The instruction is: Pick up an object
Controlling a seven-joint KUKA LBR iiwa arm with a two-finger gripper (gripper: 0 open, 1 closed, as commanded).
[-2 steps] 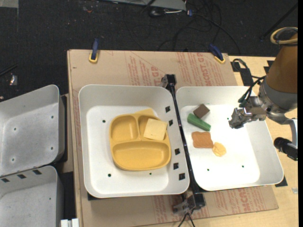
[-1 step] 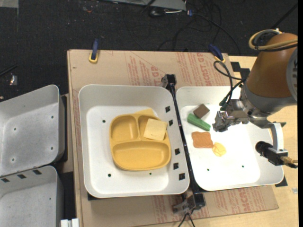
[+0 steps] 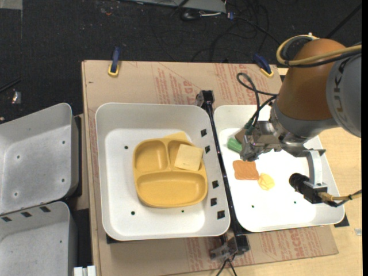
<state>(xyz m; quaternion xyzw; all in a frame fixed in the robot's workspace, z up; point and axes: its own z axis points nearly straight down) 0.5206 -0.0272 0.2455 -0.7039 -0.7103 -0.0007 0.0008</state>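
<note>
In the right bin (image 3: 287,214) lie an orange flat piece (image 3: 246,170), a small yellow piece (image 3: 266,181) beside it, and a green object (image 3: 234,144) partly hidden under the gripper. My gripper (image 3: 250,149) hangs low over the bin's left part, just above the orange piece and against the green object. In the left bin (image 3: 115,211) a yellow divided tray (image 3: 167,183) holds a pale yellow square block (image 3: 188,157) in its upper right compartment.
A black ridge with clips (image 3: 215,154) separates the two bins. White metal panels (image 3: 34,148) lie off the bench at the left. Blue clamps (image 3: 114,62) hold the board at the back edge. The right bin's lower half is bare white floor.
</note>
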